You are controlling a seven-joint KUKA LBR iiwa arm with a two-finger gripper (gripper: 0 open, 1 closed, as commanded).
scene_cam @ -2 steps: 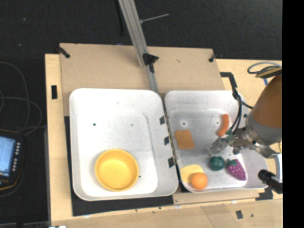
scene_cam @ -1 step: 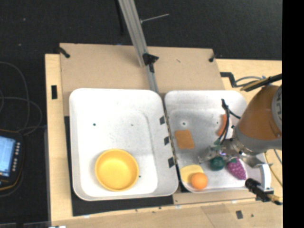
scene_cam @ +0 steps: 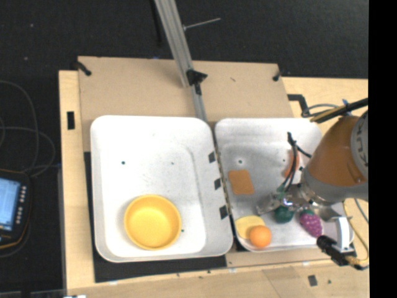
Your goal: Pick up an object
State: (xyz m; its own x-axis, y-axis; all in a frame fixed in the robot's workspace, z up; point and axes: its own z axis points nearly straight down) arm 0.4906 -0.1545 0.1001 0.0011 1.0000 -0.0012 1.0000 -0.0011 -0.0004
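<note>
My gripper (scene_cam: 277, 205) reaches low into the right bin (scene_cam: 260, 141), near its front right part. A dark green object (scene_cam: 284, 215) lies right under and just in front of the gripper, partly covered by it. A purple bunch of grapes (scene_cam: 310, 223) sits to the right of the green object. An orange ball (scene_cam: 260, 236) rests against a pale yellow item (scene_cam: 247, 222) at the bin's front edge. A flat brown square (scene_cam: 240, 182) lies mid-bin, left of the gripper. An orange-red item (scene_cam: 291, 164) peeks out behind the wrist.
The left bin (scene_cam: 149, 148) holds a yellow bowl (scene_cam: 152, 221) in its front half. A metal pole (scene_cam: 177, 36) rises behind the bins. The arm's orange band (scene_cam: 335, 157) covers the right bin's right side.
</note>
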